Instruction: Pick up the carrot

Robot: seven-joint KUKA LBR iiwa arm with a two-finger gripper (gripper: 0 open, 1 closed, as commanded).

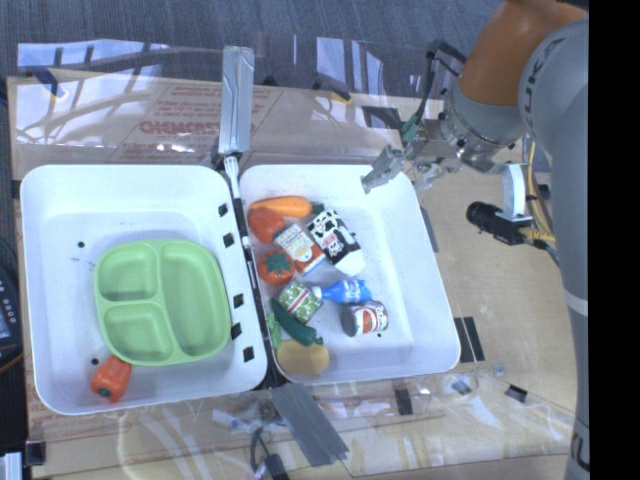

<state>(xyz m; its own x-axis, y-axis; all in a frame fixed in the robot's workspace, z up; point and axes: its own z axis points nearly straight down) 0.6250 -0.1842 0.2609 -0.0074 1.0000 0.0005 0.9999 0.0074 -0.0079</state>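
Observation:
The carrot [284, 207], orange and elongated, lies at the back left of the right bin [425, 268], close to the divider wall. It touches a red-orange pepper [264, 226] just in front of it. My gripper [400, 173] hovers over the bin's back right rim, well to the right of the carrot and above it. Its fingers stand open with nothing between them.
Packed around the carrot are a juice box [298, 248], a cow-print carton [335, 238], a tomato [275, 268], a green can [298, 300], a blue bottle [348, 291], a red can [368, 318] and a yellow fruit [302, 358]. The left bin [50, 208] holds a green divided plate [160, 300] and an orange-red toy [110, 378].

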